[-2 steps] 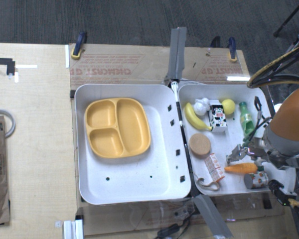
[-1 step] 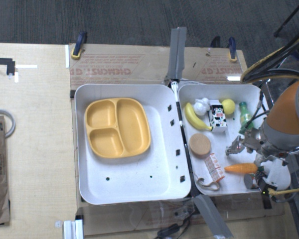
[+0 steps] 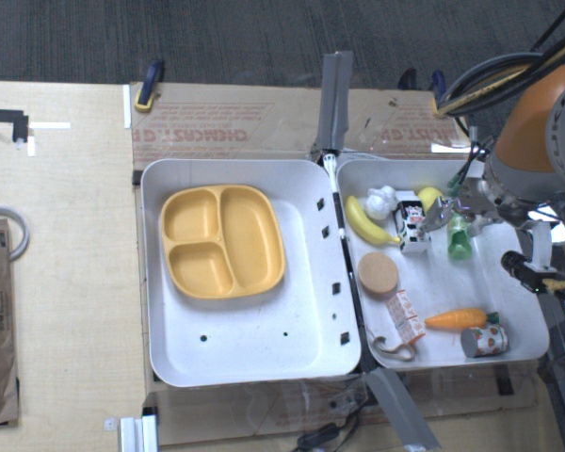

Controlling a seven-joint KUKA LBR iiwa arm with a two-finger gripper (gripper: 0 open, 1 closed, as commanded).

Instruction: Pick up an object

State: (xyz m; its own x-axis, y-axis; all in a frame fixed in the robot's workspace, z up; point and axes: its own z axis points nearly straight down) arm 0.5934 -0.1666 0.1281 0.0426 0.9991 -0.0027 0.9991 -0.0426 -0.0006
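Note:
The right bin (image 3: 527, 281) holds a banana (image 3: 365, 222), a white lump (image 3: 381, 200), a small yellow item (image 3: 428, 197), a black-and-white toy (image 3: 411, 224), a green bottle (image 3: 460, 241), a tan round disc (image 3: 378, 273), a red-and-white packet (image 3: 405, 316), a carrot (image 3: 457, 319) and a small can (image 3: 485, 339). My gripper (image 3: 449, 213) hangs low over the back of this bin, just above the green bottle and right of the toy. Its body hides the top of the bottle. Nothing is visibly held.
A yellow three-part plate (image 3: 223, 241) lies in the left bin (image 3: 254, 347). A grey divider post (image 3: 333, 102) stands between the bins at the back. The arm and black cables (image 3: 494, 72) cross the right bin's far right corner.

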